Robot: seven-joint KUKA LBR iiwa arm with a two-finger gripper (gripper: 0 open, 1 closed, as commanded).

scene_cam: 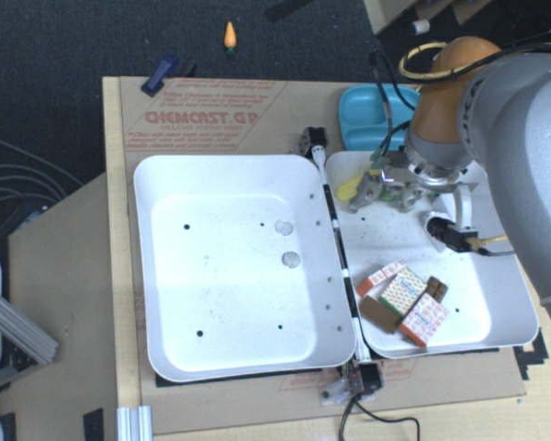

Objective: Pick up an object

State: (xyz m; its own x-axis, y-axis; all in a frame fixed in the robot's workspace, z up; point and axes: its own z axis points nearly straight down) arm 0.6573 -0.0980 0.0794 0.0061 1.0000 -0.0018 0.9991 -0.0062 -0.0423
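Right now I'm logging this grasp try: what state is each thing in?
gripper: low over the right bin's far end, fingers hard to read
yellow object: lying beside the gripper
small boxes: clustered, lying flat in right bin
left bin: holds two small round pieces

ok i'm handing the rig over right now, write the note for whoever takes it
Gripper: low in the right bin, at its far end, next to a yellow item. No object is seen between its fingers, so count nothing as picked.
Objects: a cluster of small boxes lies at the near side of the right bin, apart from the gripper. A blue dish sits beyond the bin. The left bin holds two small round discs.
Done: nothing lifted.
Left: grasp one object and raise it.
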